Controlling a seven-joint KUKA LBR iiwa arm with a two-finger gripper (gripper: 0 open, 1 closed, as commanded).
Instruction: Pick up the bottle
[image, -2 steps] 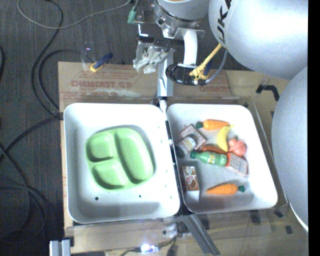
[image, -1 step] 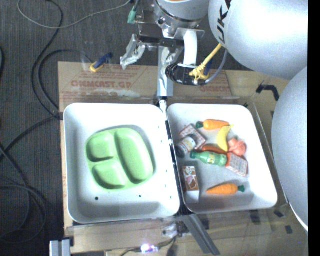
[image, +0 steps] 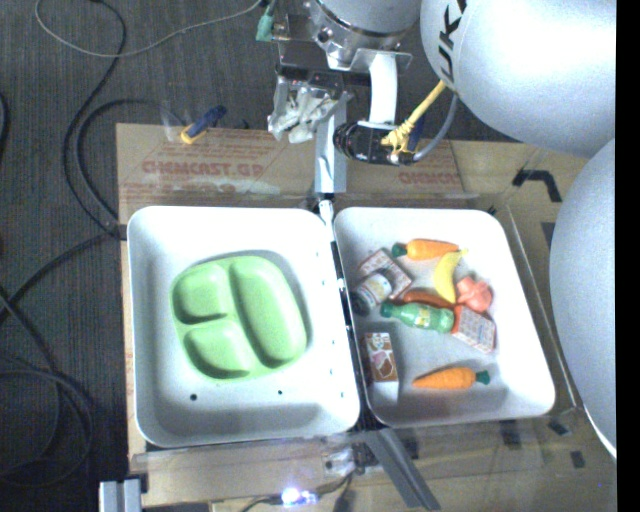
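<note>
Hanging high behind the two bins, the gripper (image: 298, 112) holds nothing I can see (open or closed — I cannot tell). The green bottle (image: 418, 317) lies well below it, in the right bin (image: 520, 350), among toy food.

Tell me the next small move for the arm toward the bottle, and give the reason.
Probably bring the gripper toward the camera over the right bin. It hangs beyond both bins, above the cardboard, while the green bottle lies on its side among the toy food.
</note>
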